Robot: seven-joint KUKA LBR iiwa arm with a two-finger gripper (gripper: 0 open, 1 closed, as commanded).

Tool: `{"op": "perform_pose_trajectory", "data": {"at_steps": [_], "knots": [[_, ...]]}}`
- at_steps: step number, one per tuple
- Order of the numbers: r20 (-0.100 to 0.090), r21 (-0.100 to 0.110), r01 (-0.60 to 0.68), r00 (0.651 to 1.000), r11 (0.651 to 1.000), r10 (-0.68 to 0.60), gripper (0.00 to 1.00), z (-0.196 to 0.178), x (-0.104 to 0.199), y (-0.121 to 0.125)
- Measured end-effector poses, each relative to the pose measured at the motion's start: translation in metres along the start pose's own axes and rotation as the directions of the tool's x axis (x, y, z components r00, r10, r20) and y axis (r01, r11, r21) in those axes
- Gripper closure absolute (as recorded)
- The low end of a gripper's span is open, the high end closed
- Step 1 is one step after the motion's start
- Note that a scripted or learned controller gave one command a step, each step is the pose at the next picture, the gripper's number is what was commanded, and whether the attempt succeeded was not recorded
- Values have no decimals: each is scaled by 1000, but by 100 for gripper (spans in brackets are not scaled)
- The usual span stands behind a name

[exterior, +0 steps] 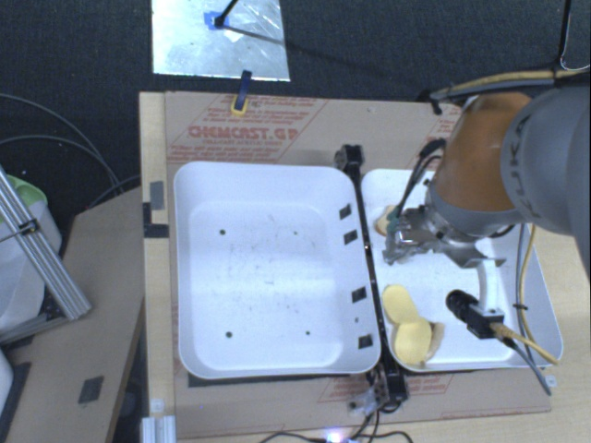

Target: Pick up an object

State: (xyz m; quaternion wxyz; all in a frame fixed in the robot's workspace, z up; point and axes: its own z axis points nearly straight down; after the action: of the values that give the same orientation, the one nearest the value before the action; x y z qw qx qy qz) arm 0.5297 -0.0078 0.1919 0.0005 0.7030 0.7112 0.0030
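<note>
the grey metal gripper (399, 240) sits low in the shallow white plastic right bin (454, 351), open or closed i cannot tell; two pale yellow rounded objects (401, 305) lie near it at six o'clock, untouched

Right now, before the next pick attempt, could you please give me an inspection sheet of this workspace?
Surface: cardboard-covered bench bearing left bin and right bin.
Job's things: pale yellow pieces in right bin's lower-left corner; third yellow piece beside the gripper.
Clutter: blue-and-yellow clamp at bench's far edge.
Grippers: gripper low over right bin; grasp unclear.
Cables: black cable on floor, left.
Surroundings: shiny sheet, aluminium frame.
</note>
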Motion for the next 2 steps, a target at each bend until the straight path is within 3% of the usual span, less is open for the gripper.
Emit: {"op": "perform_pose_trajectory", "data": {"at_steps": [1,2], "knots": [[0,5,-1,1000,1000,1,100,-20,54,-43],[-3,-12,1,1000,1000,-1,100,-140,124,-12]]}}
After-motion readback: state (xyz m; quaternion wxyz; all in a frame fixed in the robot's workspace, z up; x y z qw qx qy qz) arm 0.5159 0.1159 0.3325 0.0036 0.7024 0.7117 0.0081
